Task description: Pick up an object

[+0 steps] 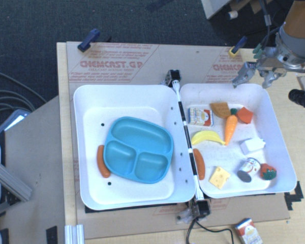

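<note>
My gripper [254,77] hangs open above the far rim of the right bin [282,151], with nothing between its fingers. Below it in that bin lie a brown bread slice [220,109], an orange carrot [230,127], an orange-red block [245,115], a small carton [200,116], a yellow banana [207,138], a white block [252,145], a cheese wedge [219,177], a sausage [199,163], a small can [248,168] and a strawberry [268,172]. All rest on the bin floor, apart from the gripper.
The left bin [86,116] holds a blue divided plate [138,150] and another sausage [103,161] beside its left edge. A small carton [246,231] lies on the bench in front of the right bin. Blue clamps [88,39] sit at the board's back edge.
</note>
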